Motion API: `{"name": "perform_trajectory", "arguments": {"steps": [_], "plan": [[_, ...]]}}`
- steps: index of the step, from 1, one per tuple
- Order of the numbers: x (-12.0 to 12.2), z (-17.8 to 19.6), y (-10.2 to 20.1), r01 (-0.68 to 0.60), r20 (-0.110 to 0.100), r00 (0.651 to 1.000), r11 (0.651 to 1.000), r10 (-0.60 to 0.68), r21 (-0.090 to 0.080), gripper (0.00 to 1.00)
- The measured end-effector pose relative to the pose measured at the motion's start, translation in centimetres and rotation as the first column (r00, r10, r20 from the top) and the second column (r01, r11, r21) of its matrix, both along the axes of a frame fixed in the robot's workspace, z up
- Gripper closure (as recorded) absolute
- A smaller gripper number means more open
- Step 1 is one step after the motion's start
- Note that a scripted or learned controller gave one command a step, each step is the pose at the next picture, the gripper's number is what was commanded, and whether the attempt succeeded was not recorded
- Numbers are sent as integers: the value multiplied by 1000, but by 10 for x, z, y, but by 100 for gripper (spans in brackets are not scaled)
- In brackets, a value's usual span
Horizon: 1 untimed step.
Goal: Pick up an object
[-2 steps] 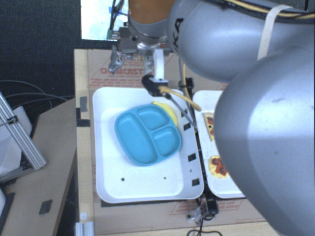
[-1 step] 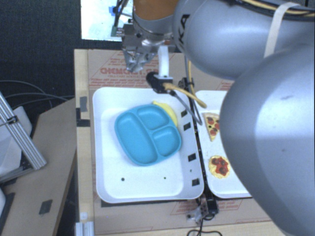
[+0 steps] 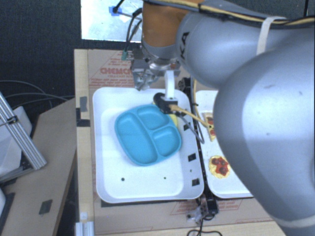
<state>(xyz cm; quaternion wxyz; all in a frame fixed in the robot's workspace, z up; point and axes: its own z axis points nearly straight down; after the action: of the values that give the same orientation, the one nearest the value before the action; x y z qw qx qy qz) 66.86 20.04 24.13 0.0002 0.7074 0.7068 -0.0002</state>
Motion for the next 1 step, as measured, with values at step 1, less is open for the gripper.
{"name": "perform_trajectory", "arguments": {"steps": [1], "plan": [[-69,108,1,-5,-1,1000,1000,5,1,100]]}}
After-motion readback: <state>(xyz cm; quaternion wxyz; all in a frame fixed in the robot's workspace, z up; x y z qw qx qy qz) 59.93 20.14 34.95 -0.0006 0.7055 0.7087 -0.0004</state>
